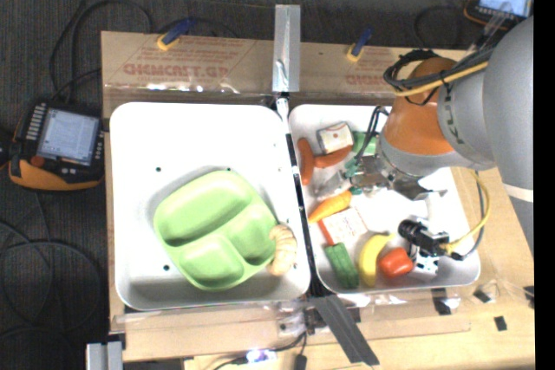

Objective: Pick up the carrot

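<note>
The carrot [330,205] is a short orange piece lying at a slant in the right bin [462,273], close to its left wall. My gripper [358,176] hangs low over the bin's middle, just above and to the right of the carrot's upper end. Below the orange wrist band it looks dark and cluttered. Whether it touches the carrot I cannot tell.
In the right bin lie a reddish sausage [305,160], a small white box [334,137], a red-and-white pack [343,227], a green cucumber [341,264], a banana [372,256] and a tomato [396,262]. The left bin [139,143] holds a green divided plate [217,227] and a bread piece [282,248].
</note>
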Controlling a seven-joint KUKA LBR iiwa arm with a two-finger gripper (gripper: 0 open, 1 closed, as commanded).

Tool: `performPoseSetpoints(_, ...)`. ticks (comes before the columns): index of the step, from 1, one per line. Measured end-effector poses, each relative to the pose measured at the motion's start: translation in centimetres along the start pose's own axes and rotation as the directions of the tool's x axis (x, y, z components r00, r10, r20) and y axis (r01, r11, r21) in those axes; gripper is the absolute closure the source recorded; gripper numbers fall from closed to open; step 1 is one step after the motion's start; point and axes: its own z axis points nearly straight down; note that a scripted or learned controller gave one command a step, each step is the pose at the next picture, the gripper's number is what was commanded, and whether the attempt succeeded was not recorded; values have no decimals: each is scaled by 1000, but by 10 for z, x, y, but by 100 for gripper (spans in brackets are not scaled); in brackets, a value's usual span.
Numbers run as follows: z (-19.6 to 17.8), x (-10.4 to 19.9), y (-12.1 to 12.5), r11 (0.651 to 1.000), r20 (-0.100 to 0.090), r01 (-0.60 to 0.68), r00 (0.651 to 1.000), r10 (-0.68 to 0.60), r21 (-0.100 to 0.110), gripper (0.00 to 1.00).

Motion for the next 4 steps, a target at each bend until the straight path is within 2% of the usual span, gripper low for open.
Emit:
performPoseSetpoints(1, -10, 2, 2, 1000, -4, 1, 1000, -1, -4, 100)
performPoseSetpoints(2, -10, 2, 1, 1000, -5, 1, 1000, -1, -3, 0)
performPoseSetpoints(3, -1, 4, -26, 998, 2, -57, 998, 57, -7, 0)
performPoseSetpoints(4, -1, 11, -53, 945, -3, -326, 945, 326, -7, 0)
